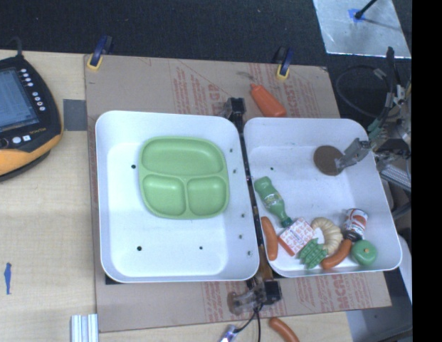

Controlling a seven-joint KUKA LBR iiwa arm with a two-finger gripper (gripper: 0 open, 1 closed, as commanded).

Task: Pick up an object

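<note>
The right bin [306,137] holds several toys along its near side: a green bottle [272,201], an orange carrot [270,237], a red-and-white card [299,235], a green knobbly piece [313,254], a beige ring [326,229], a sausage [337,254], a small can [355,224] and a green round fruit [364,251]. A brown disc [324,159] lies alone at the bin's far right. My gripper [352,153] reaches in from the right edge and sits low against the disc's right side. The arm behind it is mostly cut off.
The left bin [117,191] carries a green divided plate [183,177]. An orange carrot [267,100] lies on the cardboard behind the bins and another orange piece [285,328] lies in front. A teach pendant [18,116] rests at far left. Cables crowd the right edge.
</note>
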